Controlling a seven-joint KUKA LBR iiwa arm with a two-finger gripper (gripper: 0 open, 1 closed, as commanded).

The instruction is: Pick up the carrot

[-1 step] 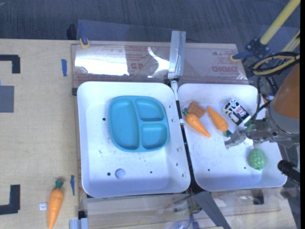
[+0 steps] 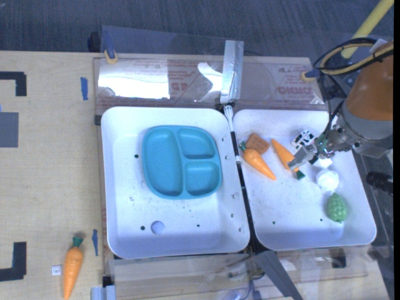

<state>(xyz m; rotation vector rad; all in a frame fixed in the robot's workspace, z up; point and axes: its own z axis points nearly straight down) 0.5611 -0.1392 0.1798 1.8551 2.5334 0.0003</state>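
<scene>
- Gripper (image 2: 307, 156) low over the middle of the right shallow white bin (image 2: 359, 233), at the end of the grey arm with the orange band (image 2: 373, 99); too blurred and cluttered to tell how wide it stands, or whether anything sits in it.
- Just left of the gripper, a short orange plastic carrot (image 2: 282, 153), lying at a slant, seemingly touching the gripper's tip, though contact cannot be confirmed.
- Further left, a longer orange plastic carrot with a green top (image 2: 259, 164), smooth and tapered, point towards the near right, close to the bin's left wall.
- Beside its top, on the far side, a brownish-orange rounded toy piece (image 2: 257, 144).
- Far side of the gripper: a small black-and-white object (image 2: 303, 137), too small to identify.
- Near side: a white ball (image 2: 327, 180), then a bumpy green toy vegetable (image 2: 337, 207).
- In the left shallow white bin (image 2: 119, 230), a blue divided plastic plate (image 2: 182, 161).
- Well apart on the wooden bench (image 2: 44, 167), near left corner: a third orange toy carrot with a green tuft (image 2: 73, 267), upright in the view.
</scene>
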